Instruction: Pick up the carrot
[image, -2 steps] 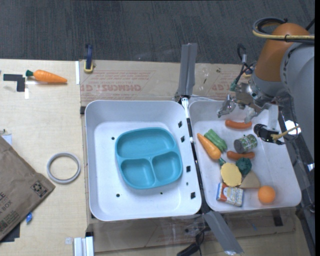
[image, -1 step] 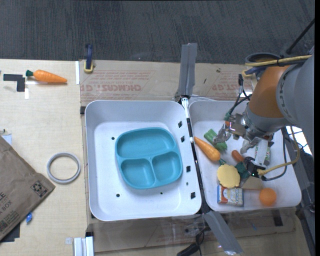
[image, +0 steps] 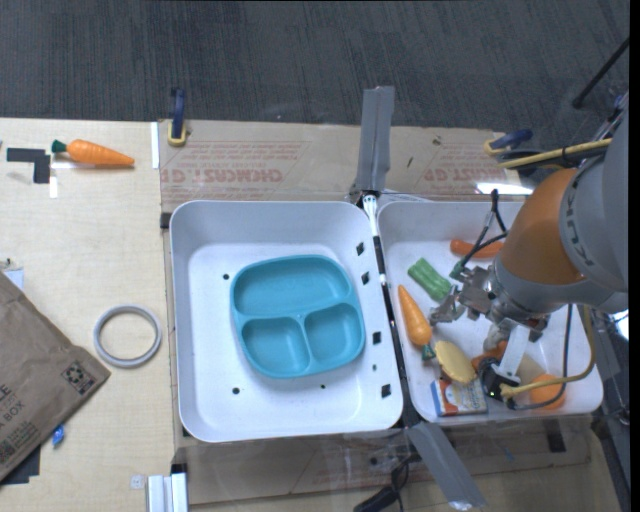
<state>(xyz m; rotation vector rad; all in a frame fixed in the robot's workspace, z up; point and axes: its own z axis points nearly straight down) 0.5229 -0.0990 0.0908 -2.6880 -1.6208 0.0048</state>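
An orange carrot lies in the right bin, close to its left wall and pointing toward the front. My gripper hangs over the middle of that bin, just right of the carrot, below the arm's orange band. I see nothing held in it. A second carrot with a green top lies on the wooden bench at the far left, outside both bins.
The right bin also holds a green piece, a yellow piece, a small printed card and other orange items, crowded together. A blue divided tray sits in the left bin. A tape ring and cardboard box lie at left.
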